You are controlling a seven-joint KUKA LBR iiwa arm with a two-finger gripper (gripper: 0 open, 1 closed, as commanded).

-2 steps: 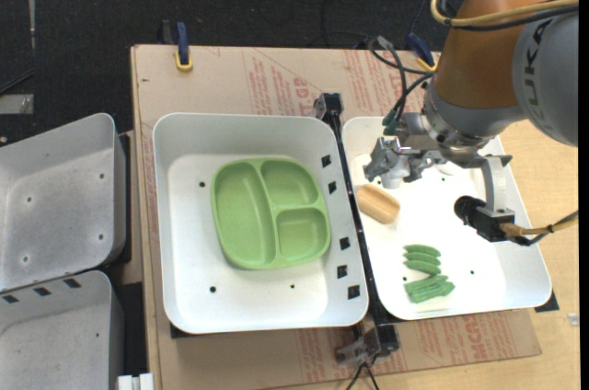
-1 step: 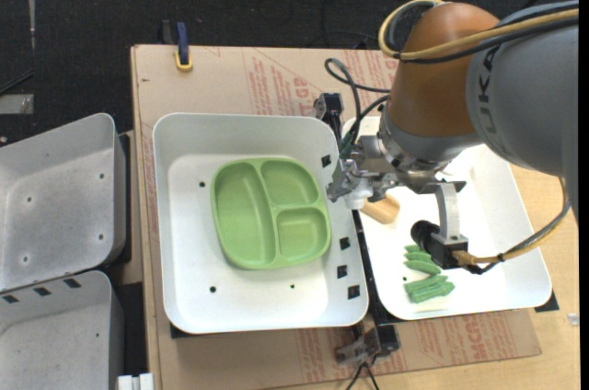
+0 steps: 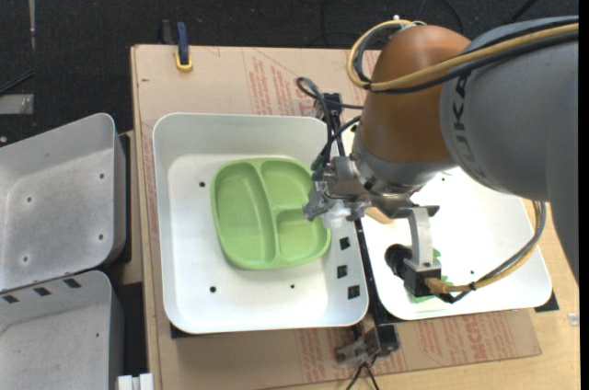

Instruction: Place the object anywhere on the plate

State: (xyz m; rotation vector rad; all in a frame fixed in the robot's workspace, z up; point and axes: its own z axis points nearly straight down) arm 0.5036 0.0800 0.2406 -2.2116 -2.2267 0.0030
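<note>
Two shallow white bins sit side by side on the cardboard-topped counter (image 3: 248, 75). The left bin (image 3: 175, 195) takes the counter's left half and the right bin (image 3: 497, 223) lies toward its right edge. Faded red print runs across the cardboard at the far edge and again along the near edge, too faint to read. On the grey arm (image 3: 515, 103) the letters "UKA" show sideways, just beside the orange band (image 3: 409, 94).

The arm comes in from the counter's right edge, crossing above the right bin, and bends downward at the orange band. The tool (image 3: 329, 202) hangs over the right rim of a green three-part plate (image 3: 253, 213), which lies flat in the middle of the left bin. Whether the tool is spread or pressed together cannot be told, nor whether it carries anything.

A small green object (image 3: 421, 295) shows in the right bin toward the counter's near edge, partly hidden. A yellow and blue clamp (image 3: 183, 48) grips the counter's far left corner.
</note>
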